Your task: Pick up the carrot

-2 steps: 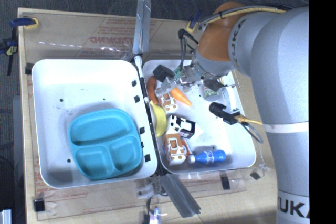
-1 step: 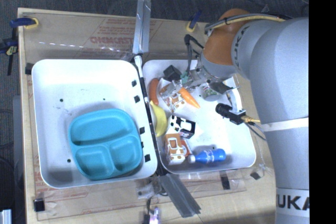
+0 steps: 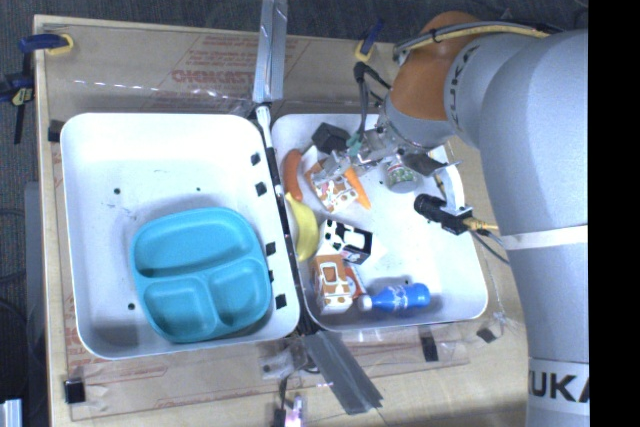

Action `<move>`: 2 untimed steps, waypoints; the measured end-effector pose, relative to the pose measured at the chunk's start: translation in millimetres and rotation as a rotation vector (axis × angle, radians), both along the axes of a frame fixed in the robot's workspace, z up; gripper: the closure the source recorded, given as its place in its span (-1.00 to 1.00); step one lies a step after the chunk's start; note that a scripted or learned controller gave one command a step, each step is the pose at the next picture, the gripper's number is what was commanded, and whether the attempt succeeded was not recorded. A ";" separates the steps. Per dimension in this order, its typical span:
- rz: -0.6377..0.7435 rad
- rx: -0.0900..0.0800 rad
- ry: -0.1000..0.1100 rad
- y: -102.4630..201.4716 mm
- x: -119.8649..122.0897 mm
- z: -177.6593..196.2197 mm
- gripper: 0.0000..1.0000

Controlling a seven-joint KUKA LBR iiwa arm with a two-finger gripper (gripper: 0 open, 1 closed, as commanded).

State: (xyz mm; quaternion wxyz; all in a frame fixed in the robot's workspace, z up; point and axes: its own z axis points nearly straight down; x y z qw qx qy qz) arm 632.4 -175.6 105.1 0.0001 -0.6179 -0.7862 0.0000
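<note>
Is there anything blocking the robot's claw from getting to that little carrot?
Nothing visible lies between them. The gripper is right at the carrot in the right bin. A small printed box crowds the carrot's left side.

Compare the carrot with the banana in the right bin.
The carrot is orange, small and straight; the banana is yellow, larger and curved. The carrot lies near the gripper among clutter, while the banana hugs the bin's left wall. Both lie in the right bin.
</note>
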 end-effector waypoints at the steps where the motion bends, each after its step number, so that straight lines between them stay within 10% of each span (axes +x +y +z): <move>1: 0.009 0.000 0.002 12.2 -39.7 27.2 1.00; 2: -0.079 -0.001 -0.015 -29.4 -73.6 -4.4 1.00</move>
